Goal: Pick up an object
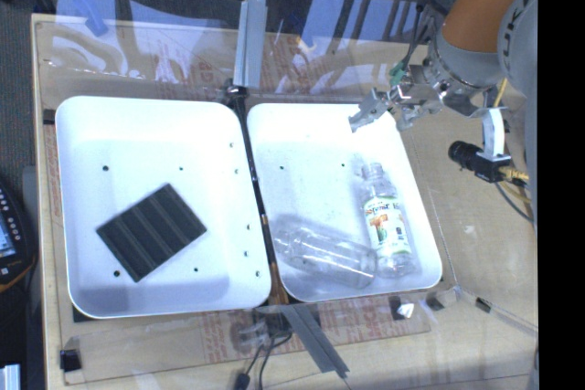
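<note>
A clear plastic bottle (386,219) with a white and green label lies along the right side of the right bin (302,142). Beside it, at the bin's front, lies a clear plastic cup (324,253) on its side. A black ribbed rectangular pad (151,231) rests flat in the left bin (91,132). My gripper (377,109) hangs over the far right corner of the right bin, well apart from the bottle and holding nothing that I can see.
A metal post (249,36) stands at the back between the bins. The arm's grey body with its orange band (484,5) reaches in from the upper right, with a black cable fitting (475,158) over the bench right of the bin.
</note>
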You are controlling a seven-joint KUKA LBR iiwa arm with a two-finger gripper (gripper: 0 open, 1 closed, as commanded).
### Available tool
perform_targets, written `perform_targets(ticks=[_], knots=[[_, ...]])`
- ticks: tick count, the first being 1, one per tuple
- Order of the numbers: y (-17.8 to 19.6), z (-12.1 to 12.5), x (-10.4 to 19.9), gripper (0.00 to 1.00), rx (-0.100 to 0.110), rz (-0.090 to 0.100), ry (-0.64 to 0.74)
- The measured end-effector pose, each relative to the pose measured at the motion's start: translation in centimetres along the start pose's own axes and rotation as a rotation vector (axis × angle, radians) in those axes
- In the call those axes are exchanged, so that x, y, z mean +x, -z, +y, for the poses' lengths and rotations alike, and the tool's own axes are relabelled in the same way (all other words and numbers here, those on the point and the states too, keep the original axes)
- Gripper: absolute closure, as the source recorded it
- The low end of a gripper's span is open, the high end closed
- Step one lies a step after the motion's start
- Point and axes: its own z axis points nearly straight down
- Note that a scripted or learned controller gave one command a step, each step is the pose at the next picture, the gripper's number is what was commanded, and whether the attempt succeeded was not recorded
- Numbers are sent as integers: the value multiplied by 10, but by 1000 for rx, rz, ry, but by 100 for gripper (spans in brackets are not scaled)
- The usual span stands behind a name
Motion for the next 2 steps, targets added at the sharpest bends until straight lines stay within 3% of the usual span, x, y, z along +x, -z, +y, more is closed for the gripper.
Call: perform_targets(ticks=[1,2], knots=[[-70,-48,-1,0,-1,0,249],[-138,-40,-2,0,1,1,104]])
